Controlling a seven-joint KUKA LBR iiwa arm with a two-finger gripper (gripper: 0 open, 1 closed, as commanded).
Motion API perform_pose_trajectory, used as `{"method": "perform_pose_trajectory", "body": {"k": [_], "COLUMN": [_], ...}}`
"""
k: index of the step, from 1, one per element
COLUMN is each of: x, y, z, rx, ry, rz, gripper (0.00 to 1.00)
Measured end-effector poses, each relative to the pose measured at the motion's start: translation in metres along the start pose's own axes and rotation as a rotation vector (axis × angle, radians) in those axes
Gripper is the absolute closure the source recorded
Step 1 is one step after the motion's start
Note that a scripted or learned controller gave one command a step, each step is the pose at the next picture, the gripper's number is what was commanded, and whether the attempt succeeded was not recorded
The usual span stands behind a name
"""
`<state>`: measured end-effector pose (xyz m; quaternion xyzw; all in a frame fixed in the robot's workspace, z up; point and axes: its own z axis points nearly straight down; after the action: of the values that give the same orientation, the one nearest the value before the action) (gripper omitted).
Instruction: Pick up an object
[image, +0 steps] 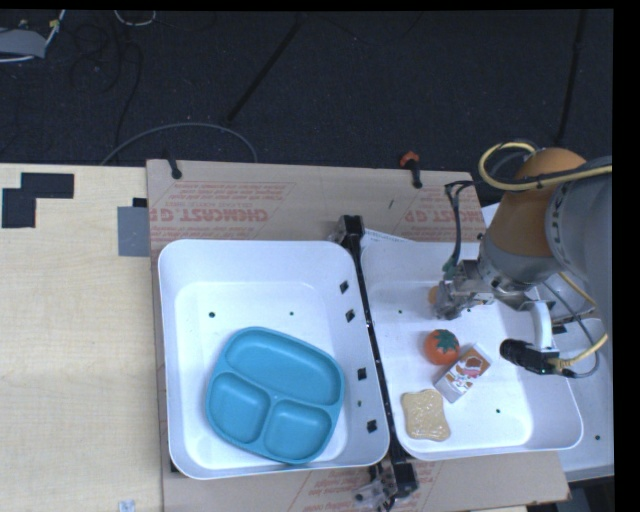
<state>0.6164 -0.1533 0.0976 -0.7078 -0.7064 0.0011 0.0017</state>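
Two shallow white bins sit side by side on a cardboard-covered bench, the left bin holding a blue divided plate with three compartments that lies slightly askew toward its near side. The right bin carries the loose items: an orange-red tomato-like toy near the middle, a small red-and-white printed packet just beside it on the near right, and a tan slice of toy bread nearer the front rim. A small orange piece shows at the far side of that bin, partly covered by the tool head, and what it is cannot be made out.

The grey arm, with its orange band, reaches in from the right and hangs over the far part of the right bin. Its gripper points down toward the bin floor, close above the small orange piece and apart from the tomato toy, the packet and the bread. How wide the tool stands cannot be told at this slant. Cables and a black fitting trail from the wrist across the bin's right half. A black divider strip runs between the two bins.
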Motion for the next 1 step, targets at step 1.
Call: {"method": "perform_pose_trajectory", "body": {"k": [1], "x": [-0.0023], "y": [0.0010], "z": [-0.0424], "rx": [-0.005], "ry": [-0.001], "rz": [0.001], "gripper": [1.00]}}
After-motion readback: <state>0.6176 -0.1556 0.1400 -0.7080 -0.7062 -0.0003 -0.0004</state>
